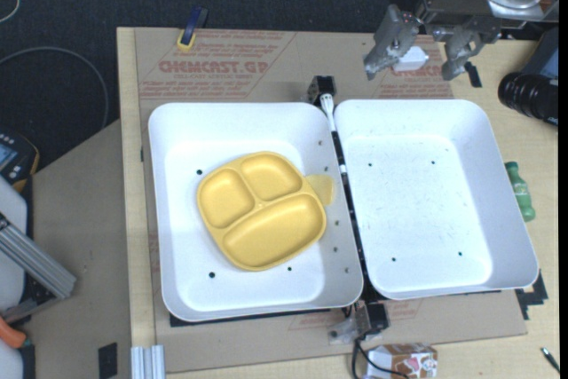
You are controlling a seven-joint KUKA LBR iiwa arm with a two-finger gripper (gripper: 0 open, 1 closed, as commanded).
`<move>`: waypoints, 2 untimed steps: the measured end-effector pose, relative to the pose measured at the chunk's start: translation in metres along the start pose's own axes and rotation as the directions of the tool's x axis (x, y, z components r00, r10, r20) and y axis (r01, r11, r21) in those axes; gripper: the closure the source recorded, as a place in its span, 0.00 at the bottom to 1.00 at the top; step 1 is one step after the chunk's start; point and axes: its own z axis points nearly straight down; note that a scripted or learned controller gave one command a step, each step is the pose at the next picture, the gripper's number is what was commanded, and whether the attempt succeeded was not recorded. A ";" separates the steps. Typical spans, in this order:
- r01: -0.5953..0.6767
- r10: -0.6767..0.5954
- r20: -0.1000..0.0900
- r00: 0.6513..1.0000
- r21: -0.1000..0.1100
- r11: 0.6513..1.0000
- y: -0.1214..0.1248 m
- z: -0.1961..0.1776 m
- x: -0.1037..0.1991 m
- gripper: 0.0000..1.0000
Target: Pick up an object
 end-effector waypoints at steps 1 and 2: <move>0.001 -0.001 0.001 1.000 0.000 1.000 -0.029 0.000 0.058 0.00; -0.005 0.005 0.001 1.000 -0.003 1.000 -0.027 -0.010 0.055 1.00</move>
